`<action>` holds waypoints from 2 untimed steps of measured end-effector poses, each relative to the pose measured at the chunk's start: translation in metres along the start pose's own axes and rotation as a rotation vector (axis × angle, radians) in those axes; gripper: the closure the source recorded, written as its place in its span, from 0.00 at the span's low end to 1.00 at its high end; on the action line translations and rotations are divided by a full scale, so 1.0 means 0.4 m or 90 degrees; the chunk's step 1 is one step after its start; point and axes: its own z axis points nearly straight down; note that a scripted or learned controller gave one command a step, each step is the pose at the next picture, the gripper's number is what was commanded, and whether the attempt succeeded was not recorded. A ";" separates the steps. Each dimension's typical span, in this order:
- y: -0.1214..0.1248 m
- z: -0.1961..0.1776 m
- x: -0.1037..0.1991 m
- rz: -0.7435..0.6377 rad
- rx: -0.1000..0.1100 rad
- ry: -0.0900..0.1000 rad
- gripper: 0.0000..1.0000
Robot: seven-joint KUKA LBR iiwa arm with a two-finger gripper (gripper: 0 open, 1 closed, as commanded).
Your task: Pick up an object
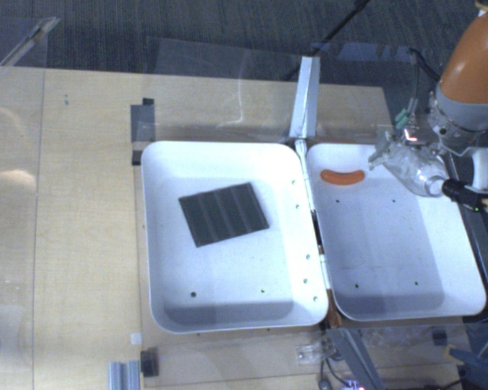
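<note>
Two shallow white bins sit side by side on the wooden counter (73,218) in the camera view. The left bin (167,299) holds a dark, ribbed, flat rectangle (224,214) lying near its middle, turned a little askew. The right bin (464,295) holds a small orange sausage-shaped piece (342,177) close to its far rim, near the divider between the bins. The end effector (415,169) hangs over the far right part of the right bin, beside the orange piece and apart from it; whether it is open or closed cannot be told from this angle. The orange piece looks light and probably soft or rubbery, rounded enough to roll, so a grasp across its short width at the middle seems safest. The dark rectangle looks thin and stiff, lying flat, and would be harder to take by an edge. No brand, label or readable writing is visible.
</note>
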 end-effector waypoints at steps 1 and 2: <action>0.072 0.044 -0.106 -0.058 -0.002 -0.002 0.00; 0.070 0.271 -0.018 -0.123 0.001 -0.001 0.00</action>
